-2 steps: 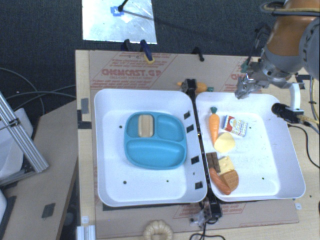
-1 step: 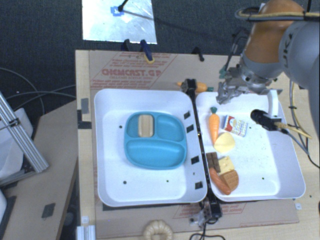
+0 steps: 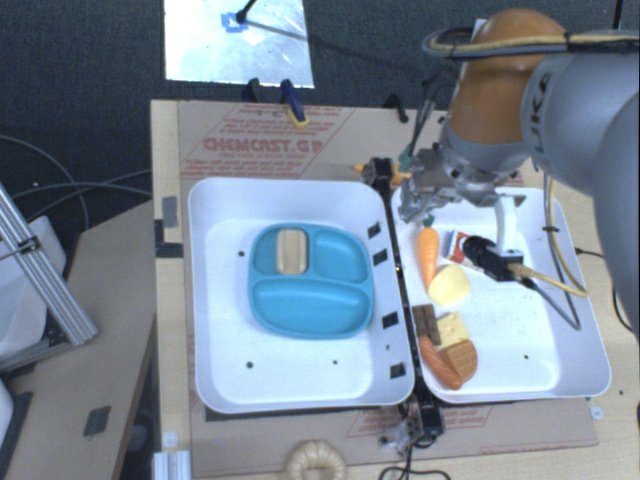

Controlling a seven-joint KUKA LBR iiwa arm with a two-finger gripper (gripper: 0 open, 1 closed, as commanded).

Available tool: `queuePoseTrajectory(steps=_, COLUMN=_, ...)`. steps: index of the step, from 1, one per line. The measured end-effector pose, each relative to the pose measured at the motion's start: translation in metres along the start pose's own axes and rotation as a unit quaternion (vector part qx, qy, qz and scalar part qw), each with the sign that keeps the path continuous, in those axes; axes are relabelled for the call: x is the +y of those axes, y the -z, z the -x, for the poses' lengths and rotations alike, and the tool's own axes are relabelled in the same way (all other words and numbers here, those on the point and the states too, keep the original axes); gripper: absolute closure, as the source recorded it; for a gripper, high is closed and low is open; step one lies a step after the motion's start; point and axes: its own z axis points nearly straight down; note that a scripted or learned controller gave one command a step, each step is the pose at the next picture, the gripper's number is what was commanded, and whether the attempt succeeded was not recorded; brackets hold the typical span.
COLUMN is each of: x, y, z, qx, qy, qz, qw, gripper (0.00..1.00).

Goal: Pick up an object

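Approach step: the gripper [image 3: 418, 206] hangs just above the toy carrot [image 3: 429, 256] in the right bin [image 3: 575, 353]; I cannot tell its state, and next it should descend squarely

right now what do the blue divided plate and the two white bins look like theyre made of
The blue divided plate looks like moulded plastic with a smooth, slightly satin finish: uniform colour, rounded ridges between compartments. The left white bin and right white bin look like thin formed plastic, smooth and faintly glossy with rounded rims, though coated metal cannot be ruled out.
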Motion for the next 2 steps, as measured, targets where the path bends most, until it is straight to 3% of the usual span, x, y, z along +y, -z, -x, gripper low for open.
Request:
queuePoseTrajectory(steps=1, x=-0.012, y=-0.007, z=-0.007, qx=-0.001, qy=-0.002, qz=0.0, qw=1.0, gripper=1.0)
queuePoseTrajectory(steps=2, x=-0.001, y=-0.004, z=-0.024, qx=-0.001, qy=-0.001, qz=0.002, qw=1.0, gripper=1.0)
